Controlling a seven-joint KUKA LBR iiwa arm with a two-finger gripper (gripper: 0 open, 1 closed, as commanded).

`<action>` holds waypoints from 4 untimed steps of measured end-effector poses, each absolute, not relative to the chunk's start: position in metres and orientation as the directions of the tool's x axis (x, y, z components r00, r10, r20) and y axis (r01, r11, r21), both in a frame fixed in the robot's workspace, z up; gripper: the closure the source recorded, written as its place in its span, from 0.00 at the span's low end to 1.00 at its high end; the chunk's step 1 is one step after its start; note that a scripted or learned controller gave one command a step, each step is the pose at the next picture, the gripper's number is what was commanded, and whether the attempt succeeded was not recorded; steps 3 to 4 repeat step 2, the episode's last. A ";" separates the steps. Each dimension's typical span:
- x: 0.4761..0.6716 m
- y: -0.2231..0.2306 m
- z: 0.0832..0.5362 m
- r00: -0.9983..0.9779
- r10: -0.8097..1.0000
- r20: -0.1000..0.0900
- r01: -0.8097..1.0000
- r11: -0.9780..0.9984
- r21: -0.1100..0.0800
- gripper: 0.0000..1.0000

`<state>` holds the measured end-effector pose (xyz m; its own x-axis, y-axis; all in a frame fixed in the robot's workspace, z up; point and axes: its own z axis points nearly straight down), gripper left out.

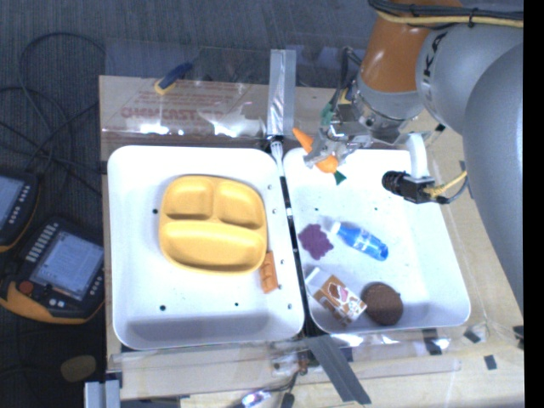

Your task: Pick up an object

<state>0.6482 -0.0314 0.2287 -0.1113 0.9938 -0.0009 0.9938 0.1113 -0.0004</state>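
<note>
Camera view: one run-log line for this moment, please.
hand over right bin far-left corner | orange piece at fingertips, grasp unclear | blue bottle, purple piece, brown ball in bin

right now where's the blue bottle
In the camera view the blue bottle lies on its side in the right bin, near its middle, just right of the purple item and above the brown ball.

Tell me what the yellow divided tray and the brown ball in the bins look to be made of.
Yellow divided tray: likely moulded plastic, smooth and slightly glossy, judging by soft highlights on its rounded ridges and its uniform colour.
Brown ball: matte and dark, with a faintly rough, fuzzy look; possibly a plastic or foam toy, perhaps a coconut shape. The view leaves it open.
</note>
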 end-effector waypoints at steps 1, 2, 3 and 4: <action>0.615 -0.032 0.318 -0.113 0.994 -0.002 0.994 0.113 -0.001 1.00; 0.626 -0.032 0.279 0.026 1.000 0.000 1.000 -0.026 -0.004 1.00; 0.626 -0.032 0.279 0.026 1.000 0.000 1.000 -0.026 -0.004 1.00; 0.626 -0.032 0.279 0.026 1.000 0.000 1.000 -0.026 -0.004 1.00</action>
